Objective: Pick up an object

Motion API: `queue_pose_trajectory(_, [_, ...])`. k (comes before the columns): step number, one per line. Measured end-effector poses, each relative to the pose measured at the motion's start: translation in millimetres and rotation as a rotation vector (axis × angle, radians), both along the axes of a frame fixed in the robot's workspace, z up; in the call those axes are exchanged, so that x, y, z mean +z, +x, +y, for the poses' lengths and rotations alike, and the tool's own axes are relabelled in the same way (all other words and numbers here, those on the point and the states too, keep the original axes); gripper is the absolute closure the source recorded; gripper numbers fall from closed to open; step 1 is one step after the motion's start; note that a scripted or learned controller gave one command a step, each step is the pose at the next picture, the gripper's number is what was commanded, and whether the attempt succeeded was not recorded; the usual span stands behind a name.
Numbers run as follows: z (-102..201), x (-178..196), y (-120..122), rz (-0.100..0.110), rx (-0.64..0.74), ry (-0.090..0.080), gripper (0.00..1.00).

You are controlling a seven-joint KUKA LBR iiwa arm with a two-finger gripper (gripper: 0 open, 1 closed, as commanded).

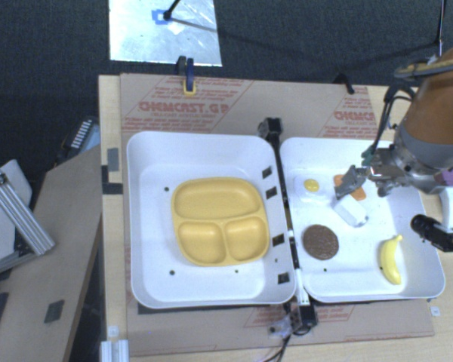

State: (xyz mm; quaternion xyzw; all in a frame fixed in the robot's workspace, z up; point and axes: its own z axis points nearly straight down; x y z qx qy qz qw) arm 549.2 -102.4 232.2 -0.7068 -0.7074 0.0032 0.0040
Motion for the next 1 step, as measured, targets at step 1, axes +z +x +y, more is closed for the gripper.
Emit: queue_pose_trajectory(1, [0.2,5.9,2.4,-0.011,0.002,-0.001,0.0])
